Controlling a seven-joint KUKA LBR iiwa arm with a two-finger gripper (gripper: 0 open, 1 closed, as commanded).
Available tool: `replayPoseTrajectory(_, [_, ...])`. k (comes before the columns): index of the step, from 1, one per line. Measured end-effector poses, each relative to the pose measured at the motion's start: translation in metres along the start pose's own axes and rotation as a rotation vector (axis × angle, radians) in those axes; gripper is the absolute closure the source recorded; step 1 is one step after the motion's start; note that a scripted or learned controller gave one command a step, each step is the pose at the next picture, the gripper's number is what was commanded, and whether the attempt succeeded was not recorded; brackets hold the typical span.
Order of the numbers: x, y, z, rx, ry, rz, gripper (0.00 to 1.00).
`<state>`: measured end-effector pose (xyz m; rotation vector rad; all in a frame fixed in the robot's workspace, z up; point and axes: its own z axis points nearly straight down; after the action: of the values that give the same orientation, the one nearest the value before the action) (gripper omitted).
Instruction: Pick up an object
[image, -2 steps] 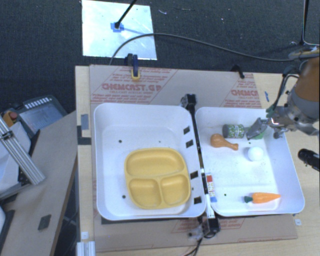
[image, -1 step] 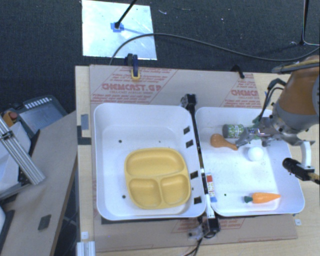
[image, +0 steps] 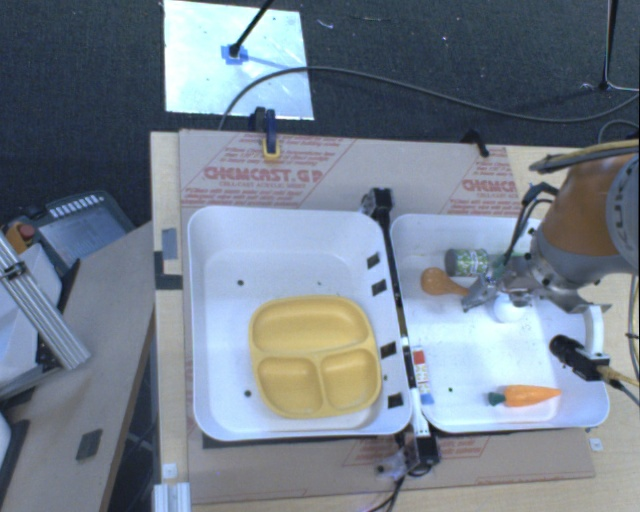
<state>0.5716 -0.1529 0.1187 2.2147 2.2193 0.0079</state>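
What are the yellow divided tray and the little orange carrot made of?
The yellow three-compartment tray looks like moulded plastic: uniform colour, rounded edges, soft sheen. The small orange carrot with a green end is probably a plastic or rubber toy, judging by its flat, even colour.

"CHEMCAST GP" is printed in red on the brown board (image: 300, 165) lying under the two white bins (image: 215, 260), repeated at its far right corner, where it is partly hidden.
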Motion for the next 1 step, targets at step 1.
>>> replayPoseTrajectory(1, [-0.0004, 0.0031, -0.0145, -0.009, -0.003, -0.001, 1.00])
